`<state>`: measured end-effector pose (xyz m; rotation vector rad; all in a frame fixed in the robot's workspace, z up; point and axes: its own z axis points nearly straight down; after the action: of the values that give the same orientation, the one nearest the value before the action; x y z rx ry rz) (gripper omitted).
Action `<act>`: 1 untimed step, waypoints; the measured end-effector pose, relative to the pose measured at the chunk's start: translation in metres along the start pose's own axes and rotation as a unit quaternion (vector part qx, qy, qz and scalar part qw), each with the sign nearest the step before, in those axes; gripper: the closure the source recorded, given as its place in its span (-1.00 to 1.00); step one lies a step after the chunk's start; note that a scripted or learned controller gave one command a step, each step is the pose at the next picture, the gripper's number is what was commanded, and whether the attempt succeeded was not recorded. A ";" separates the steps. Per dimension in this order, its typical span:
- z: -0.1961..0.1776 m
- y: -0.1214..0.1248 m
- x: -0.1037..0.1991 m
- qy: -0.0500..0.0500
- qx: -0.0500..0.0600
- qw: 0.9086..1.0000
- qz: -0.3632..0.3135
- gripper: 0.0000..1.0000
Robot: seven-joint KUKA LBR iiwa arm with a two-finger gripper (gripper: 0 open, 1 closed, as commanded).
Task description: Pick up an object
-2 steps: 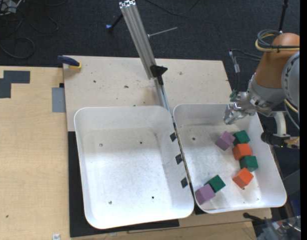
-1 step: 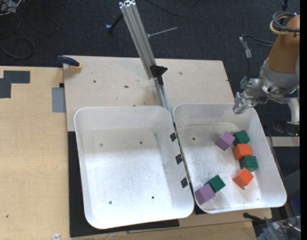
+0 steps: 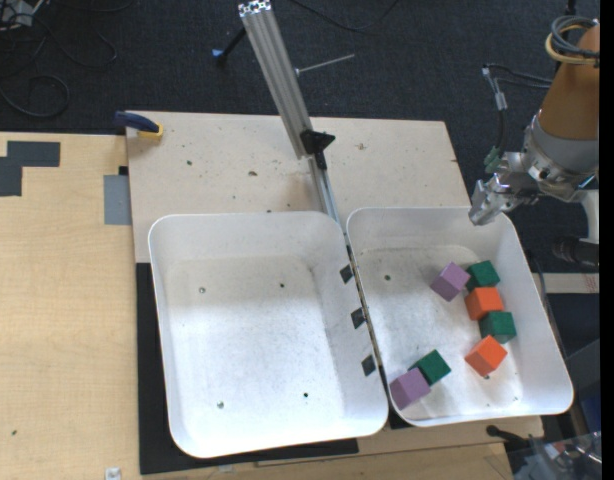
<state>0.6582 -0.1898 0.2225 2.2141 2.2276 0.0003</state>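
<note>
Starting from the left bin (image 3: 257, 338), whose floor offers nothing, then crossing right of it to the blocks in the right bin (image 3: 547, 393), the gripper (image 3: 484, 206), empty above that bin's far rim, should drop squarely over the lone purple block (image 3: 450, 280).

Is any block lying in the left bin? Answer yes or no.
No. All six blocks, such as the purple block and an orange block, lie in the right bin.

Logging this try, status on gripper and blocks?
Gripper above right bin's far right corner, nothing seen held. Six blocks in that bin, nearest the purple block. Nothing in the way.
</note>
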 end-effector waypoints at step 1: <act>-0.009 -0.005 0.051 0.002 0.001 1.000 0.001 1.00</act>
<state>0.6530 -0.1384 0.2310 2.2182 2.2292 0.0007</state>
